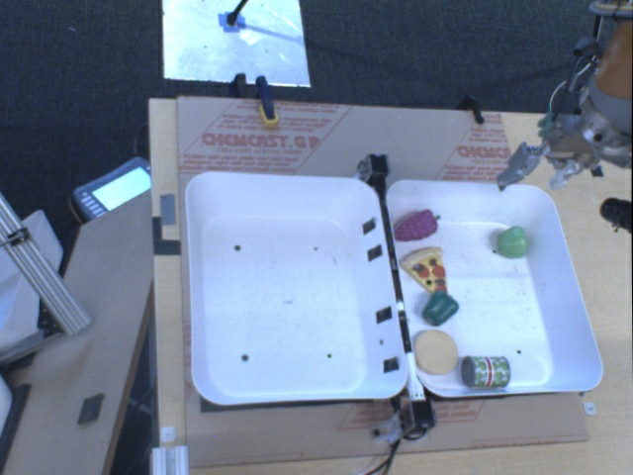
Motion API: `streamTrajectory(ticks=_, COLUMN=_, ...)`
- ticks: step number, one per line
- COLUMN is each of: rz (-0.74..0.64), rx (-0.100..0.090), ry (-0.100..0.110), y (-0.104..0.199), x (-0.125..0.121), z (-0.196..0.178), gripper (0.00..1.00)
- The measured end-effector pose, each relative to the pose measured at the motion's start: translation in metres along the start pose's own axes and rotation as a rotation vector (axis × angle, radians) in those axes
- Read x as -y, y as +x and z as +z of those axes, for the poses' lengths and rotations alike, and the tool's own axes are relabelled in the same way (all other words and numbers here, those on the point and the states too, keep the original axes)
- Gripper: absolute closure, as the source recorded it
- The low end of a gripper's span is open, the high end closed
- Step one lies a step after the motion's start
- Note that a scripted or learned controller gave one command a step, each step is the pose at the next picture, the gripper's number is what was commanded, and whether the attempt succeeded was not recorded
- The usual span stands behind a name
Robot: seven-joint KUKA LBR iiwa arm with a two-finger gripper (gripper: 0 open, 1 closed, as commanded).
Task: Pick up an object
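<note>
The gripper (540, 165) is positioned above the right bin's (569, 255) far rim, fingers spread and unloaded. The apple (512, 241) is located nearest, with bare floor around it.

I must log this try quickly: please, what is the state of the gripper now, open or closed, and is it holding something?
Gripper: jaws open, holding nothing, above the far rim of the right bin.
</note>
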State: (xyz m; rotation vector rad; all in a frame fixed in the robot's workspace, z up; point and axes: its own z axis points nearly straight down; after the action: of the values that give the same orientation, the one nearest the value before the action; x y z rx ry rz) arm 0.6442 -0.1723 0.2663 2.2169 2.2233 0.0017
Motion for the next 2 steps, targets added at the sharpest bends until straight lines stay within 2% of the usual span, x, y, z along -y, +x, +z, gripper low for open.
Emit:
streamTrajectory(ticks=1, rz=-0.004, rx=0.003, ry=-0.013, y=0.006, x=-0.027, z=-0.102, gripper=0.00)
streamTrajectory(ticks=2, rz=-0.013, rx=-0.002, ry=-0.017, y=0.108, x=-0.026, z=-0.232, gripper=0.00)
